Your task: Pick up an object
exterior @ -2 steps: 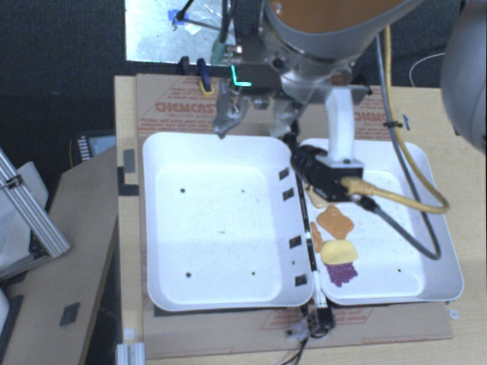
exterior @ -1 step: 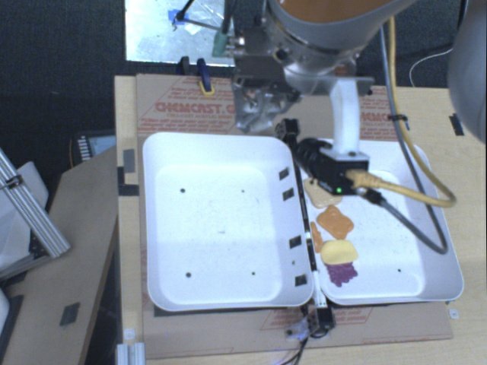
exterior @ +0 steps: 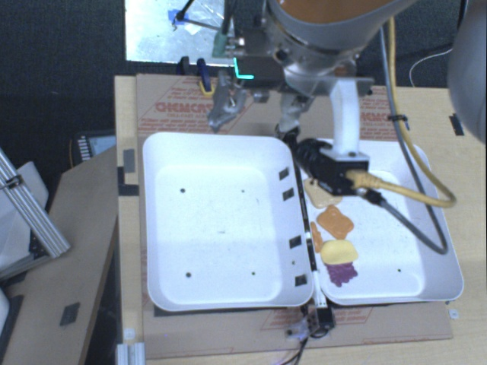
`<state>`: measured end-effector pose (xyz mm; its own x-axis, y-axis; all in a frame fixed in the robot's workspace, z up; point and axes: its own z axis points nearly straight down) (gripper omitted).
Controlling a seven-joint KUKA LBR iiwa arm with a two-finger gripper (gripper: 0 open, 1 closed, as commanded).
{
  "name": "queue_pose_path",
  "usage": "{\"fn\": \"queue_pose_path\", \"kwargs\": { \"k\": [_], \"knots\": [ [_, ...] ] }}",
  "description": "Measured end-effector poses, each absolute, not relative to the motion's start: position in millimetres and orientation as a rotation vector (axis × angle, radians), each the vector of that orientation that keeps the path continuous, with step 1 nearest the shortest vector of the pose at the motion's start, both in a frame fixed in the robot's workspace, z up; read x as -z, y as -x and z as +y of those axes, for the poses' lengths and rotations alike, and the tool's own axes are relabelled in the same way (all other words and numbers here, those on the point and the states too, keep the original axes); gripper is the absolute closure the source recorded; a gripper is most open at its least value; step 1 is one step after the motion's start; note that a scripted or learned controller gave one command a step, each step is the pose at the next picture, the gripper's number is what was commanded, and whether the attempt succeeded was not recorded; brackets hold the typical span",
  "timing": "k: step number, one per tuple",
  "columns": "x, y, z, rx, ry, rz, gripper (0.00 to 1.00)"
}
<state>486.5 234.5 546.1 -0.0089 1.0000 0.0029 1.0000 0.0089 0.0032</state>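
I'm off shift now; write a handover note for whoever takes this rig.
Gripper: fingers apart, nothing between them, above the far rim of the left bin.
Objects: an orange piece, a yellow piece and a purple piece lie in the right bin, near the divider.
Done: nothing picked.
Left: move to the right bin, grasp one object and lift it.

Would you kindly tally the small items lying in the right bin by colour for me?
Tan: 1, the tan piece, partly under the black fixture
Orange: 1, the orange piece
Yellow: 1, the yellow piece
Purple: 1, the purple piece
Total: 4, all in the right bin, near the divider
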Motion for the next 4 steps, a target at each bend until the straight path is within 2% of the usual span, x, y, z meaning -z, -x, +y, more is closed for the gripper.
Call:
{"fn": "queue_pose_path", "kwargs": {
  "k": [1,2,4],
  "knots": [
    [-557.3,-486.7,234.8,-0.011,-2.209,2.234,1.00],
    [-557.2,-486.7,234.8,-0.010,-2.208,2.235,0.00],
    [-557.2,-486.7,234.8,-0.010,-2.208,2.235,0.00]
  ]
}}
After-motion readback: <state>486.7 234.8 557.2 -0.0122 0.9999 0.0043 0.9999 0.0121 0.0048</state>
